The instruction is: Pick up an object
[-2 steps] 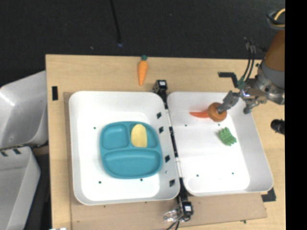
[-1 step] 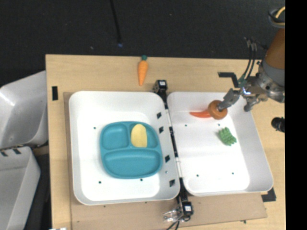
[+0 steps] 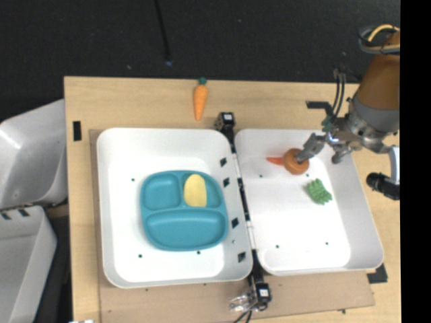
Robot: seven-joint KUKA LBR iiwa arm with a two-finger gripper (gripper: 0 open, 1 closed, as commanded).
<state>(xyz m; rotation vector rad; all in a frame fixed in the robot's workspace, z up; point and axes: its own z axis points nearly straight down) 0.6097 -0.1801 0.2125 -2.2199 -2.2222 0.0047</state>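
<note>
You've got the gripper (image 3: 322,147) down at the far end of the right bin (image 3: 350,247), coming in from the right edge with the orange band above the wrist up near the corner. One finger (image 3: 309,148) slants down and touches the top right of a small orange-brown piece (image 3: 293,161), and the other finger sticks out to the right, well clear of it. So the fingers look spread, and nothing sits between them.

That orange-brown piece looks like a toy carrot lying on the bin floor, its reddish pointed end aimed left toward the divider. I can't make out much more of its shape, it's small and a bit blurry. Just beside it, toward you and to the right, there's a little green leafy toy (image 3: 319,192), apart from the carrot and the finger.

Over in the left bin (image 3: 114,247) you'll see a teal divided plate (image 3: 176,231) with a yellow oval toy (image 3: 195,190) in its upper right compartment. Another toy carrot (image 3: 200,99) with a green top lies on the bare wooden bench (image 3: 283,103) just beyond the left bin's far rim.
</note>
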